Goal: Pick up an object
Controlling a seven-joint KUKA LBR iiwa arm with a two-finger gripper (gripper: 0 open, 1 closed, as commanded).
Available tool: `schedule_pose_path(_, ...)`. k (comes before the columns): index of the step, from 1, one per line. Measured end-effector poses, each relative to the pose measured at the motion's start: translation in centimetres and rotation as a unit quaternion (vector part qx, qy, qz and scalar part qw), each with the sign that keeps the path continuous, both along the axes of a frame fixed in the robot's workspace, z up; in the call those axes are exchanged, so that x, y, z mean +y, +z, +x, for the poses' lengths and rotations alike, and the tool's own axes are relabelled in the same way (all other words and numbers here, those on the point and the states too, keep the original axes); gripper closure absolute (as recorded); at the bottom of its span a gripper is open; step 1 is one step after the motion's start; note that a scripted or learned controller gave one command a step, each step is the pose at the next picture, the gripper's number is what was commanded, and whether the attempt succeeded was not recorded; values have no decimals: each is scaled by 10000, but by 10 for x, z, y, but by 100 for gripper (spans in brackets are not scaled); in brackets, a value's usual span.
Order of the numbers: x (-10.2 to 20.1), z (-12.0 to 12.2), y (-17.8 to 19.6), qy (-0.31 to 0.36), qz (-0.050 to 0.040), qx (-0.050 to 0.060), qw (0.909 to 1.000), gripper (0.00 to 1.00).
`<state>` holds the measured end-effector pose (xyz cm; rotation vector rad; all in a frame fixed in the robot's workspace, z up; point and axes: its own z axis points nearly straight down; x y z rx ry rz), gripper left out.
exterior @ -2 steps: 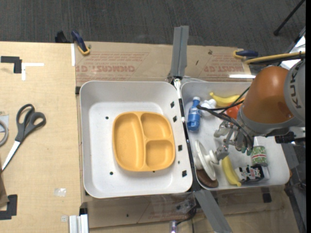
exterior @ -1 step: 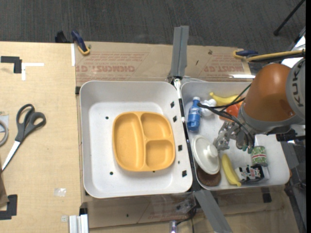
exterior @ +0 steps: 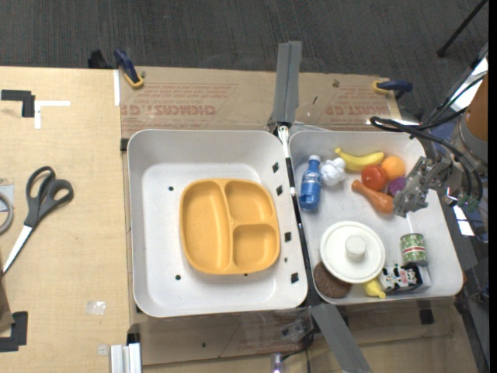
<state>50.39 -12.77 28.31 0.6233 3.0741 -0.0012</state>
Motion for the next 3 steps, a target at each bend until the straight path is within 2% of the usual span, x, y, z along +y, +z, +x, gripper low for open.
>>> schedule_pose_path(1, 20, 65, 88, 1462, -3, -1, 9893, 100)
schedule_pose_path(2, 30, 47, 119, 3513, -9, -1, 9363, 100)
schedule_pose_path(3, 36, 59, 104, 5505, -5, 8, 8349, 100)
